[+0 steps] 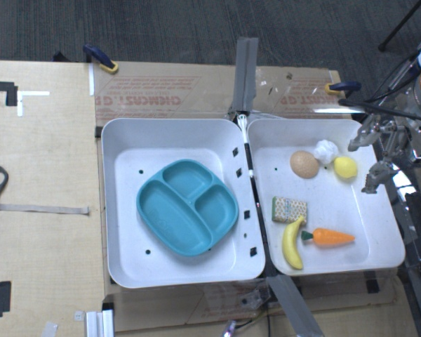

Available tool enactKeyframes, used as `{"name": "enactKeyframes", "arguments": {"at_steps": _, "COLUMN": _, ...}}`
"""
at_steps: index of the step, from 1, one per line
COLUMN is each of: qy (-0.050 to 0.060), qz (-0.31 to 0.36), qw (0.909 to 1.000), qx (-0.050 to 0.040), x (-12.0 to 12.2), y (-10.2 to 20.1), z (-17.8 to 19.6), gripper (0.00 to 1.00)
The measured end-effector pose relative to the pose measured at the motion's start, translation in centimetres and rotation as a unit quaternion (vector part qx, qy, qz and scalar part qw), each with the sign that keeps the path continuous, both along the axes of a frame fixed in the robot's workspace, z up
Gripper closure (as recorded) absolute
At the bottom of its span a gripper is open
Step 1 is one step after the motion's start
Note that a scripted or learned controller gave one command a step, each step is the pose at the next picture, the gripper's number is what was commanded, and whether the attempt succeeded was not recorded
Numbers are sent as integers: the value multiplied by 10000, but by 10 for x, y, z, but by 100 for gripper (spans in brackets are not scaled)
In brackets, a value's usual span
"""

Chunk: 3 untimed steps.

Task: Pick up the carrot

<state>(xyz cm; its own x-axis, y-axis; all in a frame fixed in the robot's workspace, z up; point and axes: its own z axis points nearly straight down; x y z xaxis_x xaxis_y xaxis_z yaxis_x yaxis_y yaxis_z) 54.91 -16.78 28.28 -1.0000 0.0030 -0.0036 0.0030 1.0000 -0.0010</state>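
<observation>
- I found the carrot point(331, 238) lying flat on the floor of the right bin point(379, 258), near its front wall, with the green stem end pointing toward the banana point(292, 242) just beside it.
- I located the gripper point(374, 161) at the right rim of that bin, above the far right corner and well apart from the carrot. I saw its two fingers spread, with nothing between them.
- I judged that no part of the pick was complete: the carrot rested untouched and no contact was visible.
- I noted the remaining steps as follows: bring the gripper over the carrot, lower it, close on the body, lift.
- I recorded the neighbours in the right bin: a patterned sponge point(289, 209) just behind the banana, and an egg point(304, 164), a white crumpled object point(326, 150) and a lemon point(345, 168) near the back.
- I observed a teal divided plate point(187, 206) in the left bin point(119, 188), which plays no part in this task.
</observation>
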Motion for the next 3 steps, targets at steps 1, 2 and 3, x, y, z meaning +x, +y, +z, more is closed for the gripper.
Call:
{"name": "enactKeyframes", "arguments": {"at_steps": 1, "qy": 10, "qz": -458, "qw": 9990, "qx": 3, "x": -54, "y": 12, "z": -180, "gripper": 0}}
{"name": "enactKeyframes", "arguments": {"at_steps": 2, "qy": 0, "qz": -239, "qw": 9997, "qx": 2, "x": -32, "y": 38, "z": -191, "gripper": 0}}
{"name": "enactKeyframes", "arguments": {"at_steps": 3, "qy": -6, "qz": -1211, "qw": 9926, "qx": 4, "x": -70, "y": -26, "z": -173, "gripper": 0}}
